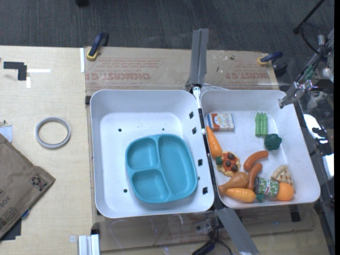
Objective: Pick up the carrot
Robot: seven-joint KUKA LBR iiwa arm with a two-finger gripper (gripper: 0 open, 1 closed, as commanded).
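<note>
Jaws cannot be told as spread or closed. Smooth tapered orange carrot (213, 142) lies along the right bin's (303, 137) left wall, beside a ridged pizza slice (229, 162).

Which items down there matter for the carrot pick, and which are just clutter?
For the job:
- carrot, against the right bin's left wall
- right bin holding it

Lying about:
- blue divided plate in the left bin
- two sausages
- broccoli
- green stalks
- small box
- tape roll on the bench
</note>
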